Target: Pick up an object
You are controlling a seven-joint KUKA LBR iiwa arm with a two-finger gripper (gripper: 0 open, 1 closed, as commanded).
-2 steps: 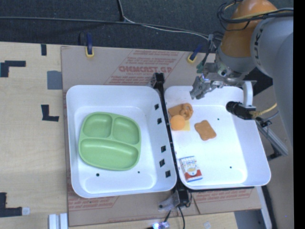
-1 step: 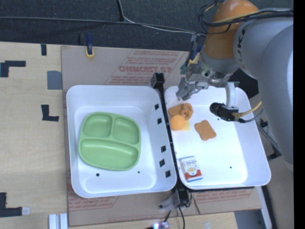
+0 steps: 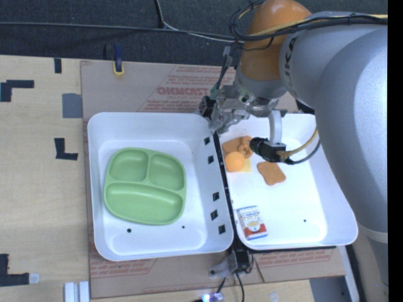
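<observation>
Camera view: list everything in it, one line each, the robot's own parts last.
Bins: two, white, side by side on the bench.
Divided plate: one, green, in the left bin.
Round food toy: one, orange, right bin near the divider.
Flat toast-like piece: one, tan-orange, right bin.
Orange piece: one, right bin, behind the round toy.
Small carton: one, white, red and blue, right bin, front.
Clamp: one, yellow and blue, board's far edge.
Arm: one, grey with orange band.
End effector: one, over the divider's far end.

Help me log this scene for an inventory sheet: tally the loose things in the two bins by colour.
Green: 1, the divided plate in the left bin
Orange or tan: 3, the ball, the piece behind it and the flat piece in the right bin
White with red: 1, the small carton
Total: 5
</observation>
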